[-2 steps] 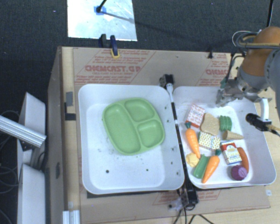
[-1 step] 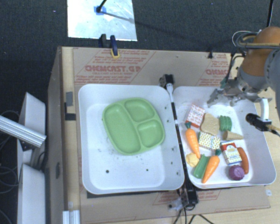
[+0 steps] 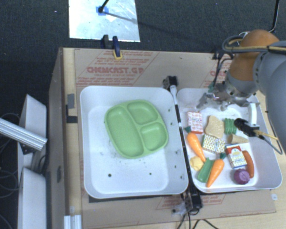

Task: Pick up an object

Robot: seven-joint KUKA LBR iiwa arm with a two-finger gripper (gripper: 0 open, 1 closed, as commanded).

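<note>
Pincer (image 3: 218,100) of dull grey metal low over far end of right bin (image 3: 271,168), below orange-banded wrist; finger spread impossible to tell, nothing seen gripped. Just beneath and nearer: glossy plastic play food heaped in that shallow white bin — printed red-and-white carton (image 3: 195,121), rough tan bread slice (image 3: 213,126), smooth tapered orange carrot (image 3: 196,146), checkered cracker (image 3: 213,143), round purple onion (image 3: 241,176). Left bin (image 3: 93,175) alongside, holding rounded, matte green, three-compartment tray (image 3: 136,128); both on table (image 3: 114,66) topped with printed brown cardboard.
</note>
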